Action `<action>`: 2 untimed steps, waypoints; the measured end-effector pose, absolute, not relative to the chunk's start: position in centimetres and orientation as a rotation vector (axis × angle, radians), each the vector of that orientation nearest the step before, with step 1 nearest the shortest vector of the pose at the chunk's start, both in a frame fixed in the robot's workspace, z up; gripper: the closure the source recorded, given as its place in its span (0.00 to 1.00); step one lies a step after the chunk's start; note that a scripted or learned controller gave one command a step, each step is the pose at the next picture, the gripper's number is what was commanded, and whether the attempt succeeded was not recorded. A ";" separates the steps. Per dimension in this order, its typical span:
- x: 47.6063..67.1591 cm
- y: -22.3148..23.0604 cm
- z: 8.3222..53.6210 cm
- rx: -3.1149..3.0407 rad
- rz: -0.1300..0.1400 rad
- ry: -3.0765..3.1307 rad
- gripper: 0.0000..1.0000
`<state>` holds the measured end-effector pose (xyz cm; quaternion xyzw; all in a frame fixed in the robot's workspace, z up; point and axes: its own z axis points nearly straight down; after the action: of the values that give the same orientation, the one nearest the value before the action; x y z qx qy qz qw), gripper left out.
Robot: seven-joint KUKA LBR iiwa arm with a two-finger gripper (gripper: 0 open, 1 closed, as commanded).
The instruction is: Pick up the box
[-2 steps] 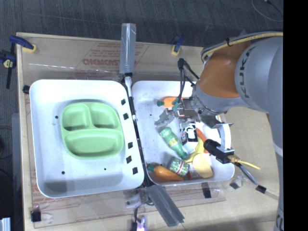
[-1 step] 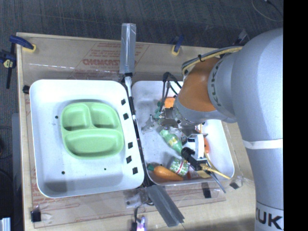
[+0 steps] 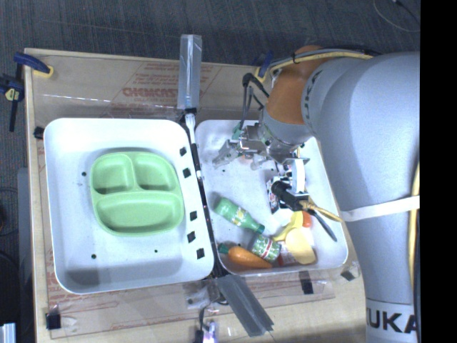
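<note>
A small box (image 3: 280, 190) with dark and white print lies in the right bin (image 3: 214, 170), near its right wall. The gripper (image 3: 250, 147) hangs over the far part of that bin, under the orange wrist band, just up and left of the box. Nothing is visibly held by it. The wrist hides part of the bin's far right corner.
Near the right bin's front lie a green bottle (image 3: 239, 215), a second bottle with a red label (image 3: 265, 248), an orange carrot (image 3: 243, 258) and yellow and red toy fruit (image 3: 300, 243). The left bin (image 3: 64, 249) holds a green divided plate (image 3: 137, 191).
</note>
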<state>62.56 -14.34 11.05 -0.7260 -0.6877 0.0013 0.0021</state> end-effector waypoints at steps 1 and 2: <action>57.1 -13.8 8.8 -2.268 0.008 -2.164 0.00; 53.4 -13.7 15.6 -2.345 0.006 -2.082 0.00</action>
<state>53.40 -13.68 15.59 -0.7478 -0.6640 0.0020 0.0026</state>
